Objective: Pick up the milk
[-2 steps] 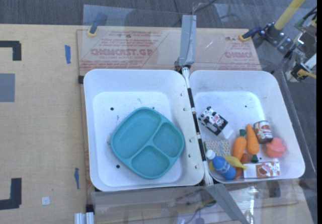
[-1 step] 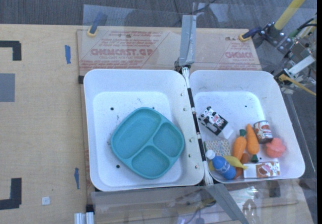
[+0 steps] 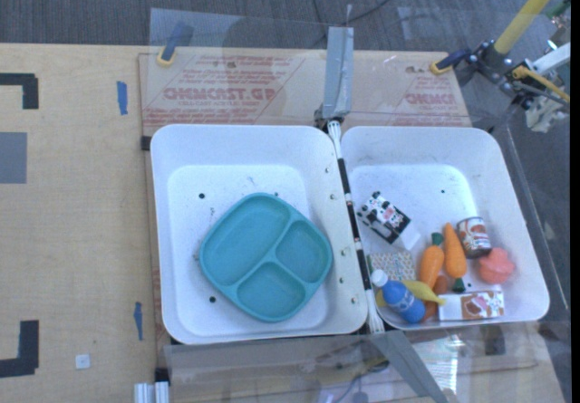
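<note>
Hand state: cannot tell. Hand should drop straight over the cow-print milk carton (image 3: 382, 216), closing across its narrow sides, keeping clear of the carrot (image 3: 431, 265) nearby.

Two white bins (image 3: 172, 152), one teal divided plate (image 3: 265, 255), one cow-print milk carton (image 3: 382, 216), two carrots (image 3: 432, 264), one can (image 3: 473, 235), one blue bottle (image 3: 400, 296).
</note>
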Tool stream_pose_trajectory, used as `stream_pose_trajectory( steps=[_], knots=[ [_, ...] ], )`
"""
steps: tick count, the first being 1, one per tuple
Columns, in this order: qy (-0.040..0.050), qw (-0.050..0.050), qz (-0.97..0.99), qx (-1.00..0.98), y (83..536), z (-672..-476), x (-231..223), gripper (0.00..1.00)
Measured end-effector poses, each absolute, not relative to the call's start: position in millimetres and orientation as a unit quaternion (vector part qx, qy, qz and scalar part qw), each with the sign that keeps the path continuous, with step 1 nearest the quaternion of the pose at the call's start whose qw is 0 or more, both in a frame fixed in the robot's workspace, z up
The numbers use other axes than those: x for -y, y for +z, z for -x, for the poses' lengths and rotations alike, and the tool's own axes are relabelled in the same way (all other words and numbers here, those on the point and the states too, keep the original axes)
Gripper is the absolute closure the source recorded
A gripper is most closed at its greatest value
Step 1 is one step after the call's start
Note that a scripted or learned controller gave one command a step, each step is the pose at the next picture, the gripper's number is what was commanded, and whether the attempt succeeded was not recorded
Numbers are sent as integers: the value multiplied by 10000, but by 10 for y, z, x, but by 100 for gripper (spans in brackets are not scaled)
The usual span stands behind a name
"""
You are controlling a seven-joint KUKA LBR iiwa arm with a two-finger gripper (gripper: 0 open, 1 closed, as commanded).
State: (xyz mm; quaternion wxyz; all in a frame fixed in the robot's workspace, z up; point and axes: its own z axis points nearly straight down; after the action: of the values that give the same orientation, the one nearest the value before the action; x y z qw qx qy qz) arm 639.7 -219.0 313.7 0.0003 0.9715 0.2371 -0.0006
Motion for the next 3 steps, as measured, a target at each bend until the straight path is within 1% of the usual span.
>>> stream_pose_trajectory(
  steps=[1, 2, 3],
  knots=[
    [-29, -15, -9949, -1008, 3041, -6209, 2242, 100],
    [-27, -15, -9910, -1340, 2862, -6000, 2196, 100],
    [-34, -15, -9908, -1351, 2957, -6008, 2192, 100]
  ],
)
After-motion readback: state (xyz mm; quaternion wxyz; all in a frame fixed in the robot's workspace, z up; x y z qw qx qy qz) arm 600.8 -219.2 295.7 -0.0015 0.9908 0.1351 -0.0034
